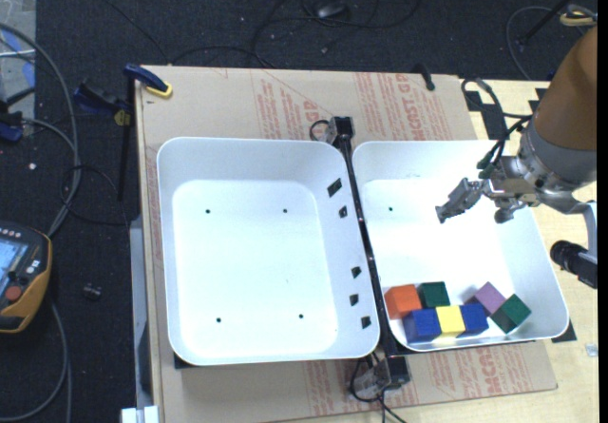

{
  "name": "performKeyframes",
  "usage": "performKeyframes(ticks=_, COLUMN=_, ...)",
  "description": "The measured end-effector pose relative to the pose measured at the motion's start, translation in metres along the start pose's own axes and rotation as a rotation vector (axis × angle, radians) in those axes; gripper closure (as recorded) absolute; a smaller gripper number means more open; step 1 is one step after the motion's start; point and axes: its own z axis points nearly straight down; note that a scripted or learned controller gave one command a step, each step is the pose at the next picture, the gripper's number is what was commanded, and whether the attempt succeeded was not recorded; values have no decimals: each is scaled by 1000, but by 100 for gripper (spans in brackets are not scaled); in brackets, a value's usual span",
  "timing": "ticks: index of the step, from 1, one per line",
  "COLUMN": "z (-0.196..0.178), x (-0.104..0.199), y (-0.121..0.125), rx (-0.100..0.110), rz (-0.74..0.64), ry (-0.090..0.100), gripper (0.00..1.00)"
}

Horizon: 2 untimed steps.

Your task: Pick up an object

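Nearest the lens, along the front wall of the right-hand shallow white plastic bin (532, 250), sits a huddle of small coloured cubes. Orange cube (403, 299) at the left end, dark green cube (435, 294) just beside it, blue cube (421, 324) in front of those two, then yellow cube (449, 320) and a second blue cube (474, 317) in a row, touching or very nearly so. Purple cube (490, 297) sits behind that second blue one; another green cube (512, 313) closes the right end, tilted against the bin's sloping wall.

Pincer (454, 206) hangs over the back half of the same bin, well apart from the cubes, its dark fingers pointing left and slightly down. Nothing is between them. Whether the fingers are spread or pressed together cannot be told from this angle; they read as one dark wedge.

Grey arm (560, 160) with orange band (581, 93) comes in from the right edge, above the bin's right rim.

Left-hand shallow white plastic bin (190, 250) lies alongside, the two rims touching along a dark central seam. Both rest on a pale cardboard-topped table (247, 98) printed with red lettering. A blue-and-yellow clamp (149, 81) grips the table's far left corner. Dark carpeted floor (85, 31) around it carries loose black cables; a yellow-and-black handheld unit (19, 274) lies at the left edge.
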Motion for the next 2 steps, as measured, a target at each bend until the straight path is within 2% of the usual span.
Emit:
performKeyframes(ticks=1, z=-5, x=54, y=83, rx=-3, rz=-6, ry=0, gripper=0)
performKeyframes(ticks=2, z=-41, x=74, y=75, rx=-2, rz=-2, ry=0, gripper=0)
